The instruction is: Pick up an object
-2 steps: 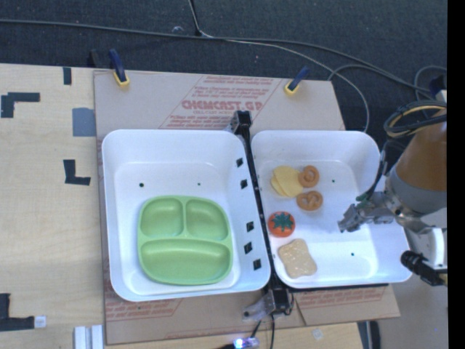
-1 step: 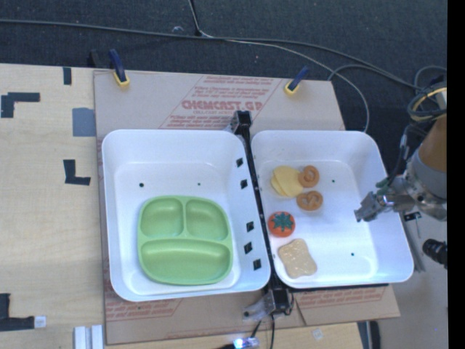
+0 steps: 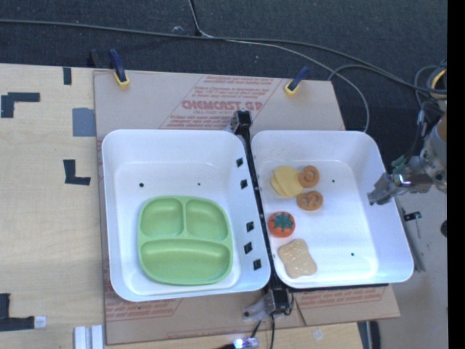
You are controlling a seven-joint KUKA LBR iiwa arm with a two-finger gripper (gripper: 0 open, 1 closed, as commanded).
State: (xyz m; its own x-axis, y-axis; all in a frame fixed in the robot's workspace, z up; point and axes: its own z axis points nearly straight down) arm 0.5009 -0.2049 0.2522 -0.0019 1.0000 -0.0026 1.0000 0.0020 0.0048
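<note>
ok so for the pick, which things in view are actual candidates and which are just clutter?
Candidates, right bin:
yellow piece
two pretzel-like brown pieces
tomato-like red piece
tan slice
gripper sits at this bin's right rim

Clutter:
green divided tray, left bin
blue clamps
cables

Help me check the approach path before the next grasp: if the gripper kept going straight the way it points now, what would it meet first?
The gripper sits at the right bin's outer rim, tip aimed leftward into the bin. Going on, it would probably cross bare bin floor and first reach the pretzel-like piece. Its height is unclear, so it might pass above.
</note>
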